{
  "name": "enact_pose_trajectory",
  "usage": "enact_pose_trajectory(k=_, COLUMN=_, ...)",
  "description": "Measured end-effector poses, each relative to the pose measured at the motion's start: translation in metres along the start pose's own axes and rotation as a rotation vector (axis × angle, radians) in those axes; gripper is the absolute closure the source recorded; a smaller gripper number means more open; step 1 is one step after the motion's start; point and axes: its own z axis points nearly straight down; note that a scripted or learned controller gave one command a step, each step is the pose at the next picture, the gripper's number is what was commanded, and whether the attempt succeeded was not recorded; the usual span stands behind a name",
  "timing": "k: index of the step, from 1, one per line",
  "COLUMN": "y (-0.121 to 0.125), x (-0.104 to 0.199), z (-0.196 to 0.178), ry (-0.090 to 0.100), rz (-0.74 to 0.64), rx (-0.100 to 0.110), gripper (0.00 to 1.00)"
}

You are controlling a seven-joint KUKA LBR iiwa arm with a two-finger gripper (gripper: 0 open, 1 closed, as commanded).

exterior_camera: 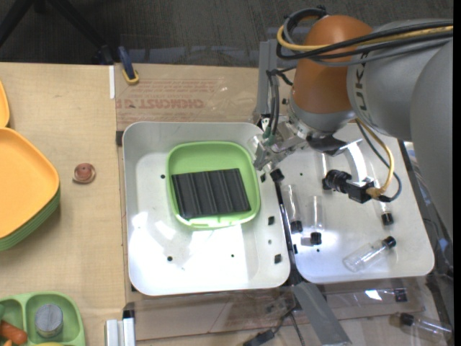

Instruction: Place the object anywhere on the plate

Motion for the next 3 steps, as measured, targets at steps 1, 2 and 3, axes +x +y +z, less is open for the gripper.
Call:
enact_pose_trajectory(k=1, y=0.043, x=0.009, z=-0.003, ry=-0.001, rz=-0.056, rx=-0.001, gripper=1.0)
enact_pose_trajectory(k=2, y=0.043, x=0.007, z=-0.011, ry=-0.002, rz=-0.053, rx=-0.001, gripper=1.0)
enact_pose_trajectory(k=3, y=0.042, x=0.014, z=0.0, ry=-0.001, rz=-0.123, rx=0.0, gripper=1.0)
